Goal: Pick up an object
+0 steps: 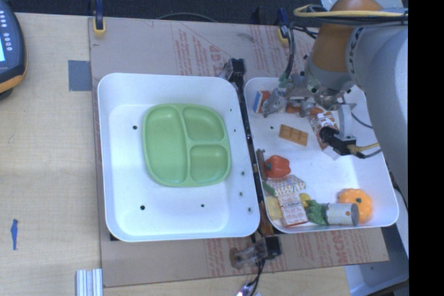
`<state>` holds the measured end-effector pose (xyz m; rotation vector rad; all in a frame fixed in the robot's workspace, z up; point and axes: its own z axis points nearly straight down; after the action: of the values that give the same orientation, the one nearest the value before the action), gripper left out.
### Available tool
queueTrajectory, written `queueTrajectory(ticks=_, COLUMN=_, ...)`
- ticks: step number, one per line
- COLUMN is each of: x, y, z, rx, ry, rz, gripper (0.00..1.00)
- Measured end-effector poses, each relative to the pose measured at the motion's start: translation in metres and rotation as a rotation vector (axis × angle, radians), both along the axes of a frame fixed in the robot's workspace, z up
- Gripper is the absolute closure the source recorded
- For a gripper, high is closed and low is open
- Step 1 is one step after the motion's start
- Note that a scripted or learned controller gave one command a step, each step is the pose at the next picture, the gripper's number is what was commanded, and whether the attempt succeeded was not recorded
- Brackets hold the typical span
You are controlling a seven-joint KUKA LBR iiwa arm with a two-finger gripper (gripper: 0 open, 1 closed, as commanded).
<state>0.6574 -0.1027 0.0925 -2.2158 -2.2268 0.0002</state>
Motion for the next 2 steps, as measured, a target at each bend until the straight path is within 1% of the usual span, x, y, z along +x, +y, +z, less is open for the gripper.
queueTrajectory(ticks=1, x=0.001, y=-0.046, z=0.146, rx=-0.006, ry=-0.014, rz=-0.005, gripper=0.00)
queueTrajectory(ticks=2, x=-0.019, y=-0.067, z=0.025, rx=-0.010, ry=-0.017, rz=-0.001, gripper=0.00)
